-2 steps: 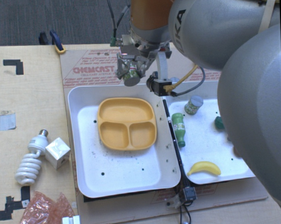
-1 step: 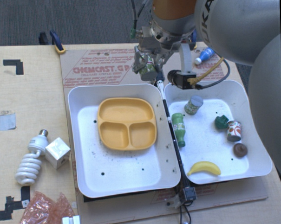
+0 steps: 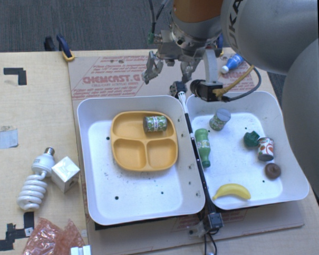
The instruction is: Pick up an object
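- No single object is named, so any loose piece in the bins would do. The small green-labelled can (image 3: 156, 123) lies on its side in the upper right compartment of the yellow divided plate (image 3: 130, 152), which sits in the left bin (image 3: 99, 206).
- The right bin (image 3: 289, 187) holds a green bottle (image 3: 203, 146) along its 9 o'clock wall, a grey-lidded jar (image 3: 219, 119) at 12, a banana (image 3: 231, 192) at 6, and a dark green piece (image 3: 251, 139), a red can (image 3: 265, 149) and a brown doughnut (image 3: 273, 170) near 3.
- The tool (image 3: 167, 71) hangs above the counter (image 3: 37, 114) at 12 o'clock of the left bin, fingers spread, pinching nothing.
- My judgement: the can is nearest; come straight down and close across its round body, clear of the compartment ridges.
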You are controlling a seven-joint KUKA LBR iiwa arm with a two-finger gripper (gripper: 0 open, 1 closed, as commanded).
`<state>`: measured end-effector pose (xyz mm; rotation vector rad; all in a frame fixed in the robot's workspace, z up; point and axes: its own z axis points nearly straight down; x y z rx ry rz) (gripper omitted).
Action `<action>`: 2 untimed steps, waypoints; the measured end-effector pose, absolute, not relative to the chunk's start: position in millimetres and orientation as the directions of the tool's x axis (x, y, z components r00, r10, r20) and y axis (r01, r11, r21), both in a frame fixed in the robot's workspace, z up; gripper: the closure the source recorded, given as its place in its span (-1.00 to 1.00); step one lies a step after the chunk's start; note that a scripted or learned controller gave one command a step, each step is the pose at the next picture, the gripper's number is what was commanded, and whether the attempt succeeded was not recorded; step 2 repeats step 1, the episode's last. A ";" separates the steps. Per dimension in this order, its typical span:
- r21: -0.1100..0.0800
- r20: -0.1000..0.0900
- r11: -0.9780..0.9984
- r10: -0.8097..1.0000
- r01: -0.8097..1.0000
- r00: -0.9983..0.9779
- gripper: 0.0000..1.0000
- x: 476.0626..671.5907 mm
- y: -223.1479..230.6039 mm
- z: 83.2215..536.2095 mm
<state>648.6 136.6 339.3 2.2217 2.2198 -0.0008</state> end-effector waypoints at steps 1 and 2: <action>0.000 -0.001 -0.002 1.000 1.000 0.002 -1.00 610.8 164.9 125.2; 0.000 -0.001 -0.002 1.000 1.000 0.002 -1.00 610.8 164.9 125.2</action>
